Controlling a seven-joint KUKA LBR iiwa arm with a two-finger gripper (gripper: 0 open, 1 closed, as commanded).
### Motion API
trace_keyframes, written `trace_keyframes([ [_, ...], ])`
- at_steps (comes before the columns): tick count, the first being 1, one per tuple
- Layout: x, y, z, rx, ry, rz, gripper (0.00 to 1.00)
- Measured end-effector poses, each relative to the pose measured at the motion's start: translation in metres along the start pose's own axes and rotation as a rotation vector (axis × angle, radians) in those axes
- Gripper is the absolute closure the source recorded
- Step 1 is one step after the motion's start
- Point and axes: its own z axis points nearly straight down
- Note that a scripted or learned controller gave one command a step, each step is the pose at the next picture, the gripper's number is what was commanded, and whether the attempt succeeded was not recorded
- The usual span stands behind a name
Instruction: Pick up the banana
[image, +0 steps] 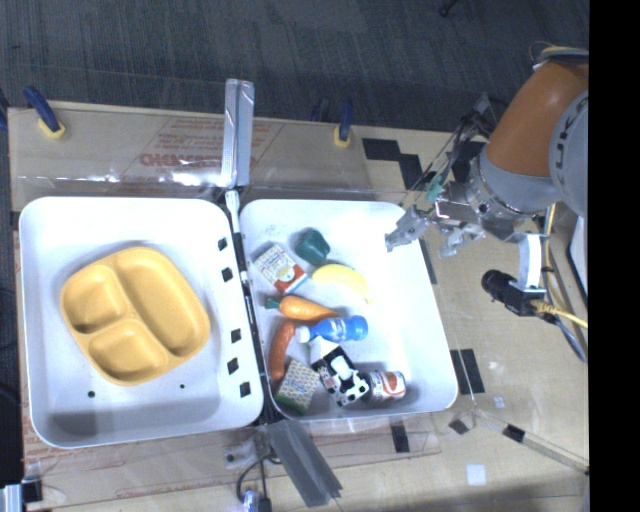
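Observation:
The yellow banana (341, 279) lies in the right bin (420, 330), in its upper middle among the other items. Just above it is a dark green piece (312, 243), and just below it an orange carrot (306, 309). My gripper (421, 240) hangs over the bin's right rim, to the right of the banana and a little farther back. Its fingers (402, 232) stand open and nothing is between them.
The right bin also holds a small carton (276, 267), a blue bottle (342, 328), a sausage (280, 350), a black-and-white cow toy (343, 381) and a small can (386, 385). A yellow divided plate (133, 313) lies in the left bin (40, 400).

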Motion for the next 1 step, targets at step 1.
trace_keyframes([
  [1, 0.0415, -0.0053, 0.1656, 0.003, 0.002, 0.070, 0.00],
])
